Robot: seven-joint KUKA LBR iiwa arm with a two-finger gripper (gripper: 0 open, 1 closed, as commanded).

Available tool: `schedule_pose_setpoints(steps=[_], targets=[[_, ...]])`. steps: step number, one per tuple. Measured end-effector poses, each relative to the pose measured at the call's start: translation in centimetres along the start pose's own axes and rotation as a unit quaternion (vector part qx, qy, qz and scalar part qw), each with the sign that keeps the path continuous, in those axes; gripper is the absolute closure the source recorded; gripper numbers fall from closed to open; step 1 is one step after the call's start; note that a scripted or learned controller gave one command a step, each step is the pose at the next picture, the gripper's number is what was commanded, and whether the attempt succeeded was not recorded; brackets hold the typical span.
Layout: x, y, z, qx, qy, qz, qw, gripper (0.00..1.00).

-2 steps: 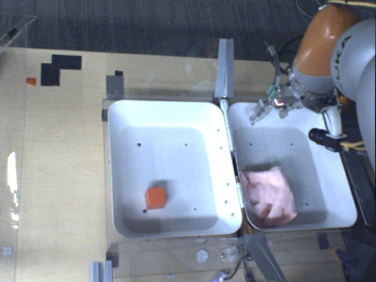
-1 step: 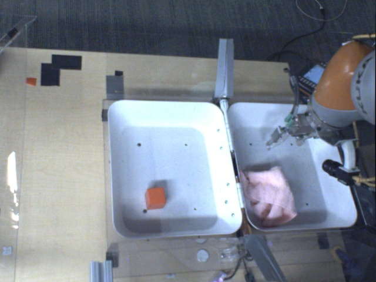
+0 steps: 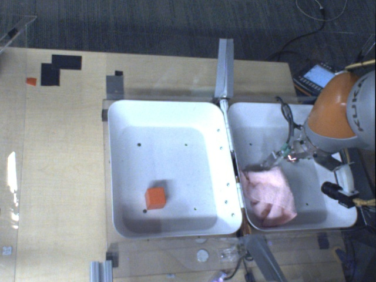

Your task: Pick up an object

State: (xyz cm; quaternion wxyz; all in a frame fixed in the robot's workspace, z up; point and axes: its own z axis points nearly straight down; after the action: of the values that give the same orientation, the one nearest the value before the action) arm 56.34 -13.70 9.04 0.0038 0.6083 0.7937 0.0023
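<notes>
A small orange block point(image 3: 155, 198) lies in the left bin point(image 3: 123, 157), toward its front. A crumpled pink cloth point(image 3: 269, 195) rests in the front left part of the right bin point(image 3: 329, 216). My gripper point(image 3: 284, 155) hangs low in the right bin, just above the cloth's back edge and close to it. Whether it touches the cloth cannot be made out. The arm's orange band point(image 3: 330, 111) sits above and to the right of it.
A metal divider post point(image 3: 225, 69) stands behind the seam between the bins. Black and orange markers point(image 3: 56, 69) lie on the wooden bench at the far left. Cables and a small screen point(image 3: 320, 75) lie at the back right.
</notes>
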Motion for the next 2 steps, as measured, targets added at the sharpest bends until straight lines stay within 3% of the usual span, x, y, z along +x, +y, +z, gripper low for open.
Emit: schedule_pose_setpoints(steps=[1, 2], targets=[[-0.3, 4.5, -5.2, 0.0, 0.0, 0.018, 0.9998, 0.0], [-0.2, -3.2, -0.8, 0.002, 0.001, -0.053, 0.9986, 0.0]])
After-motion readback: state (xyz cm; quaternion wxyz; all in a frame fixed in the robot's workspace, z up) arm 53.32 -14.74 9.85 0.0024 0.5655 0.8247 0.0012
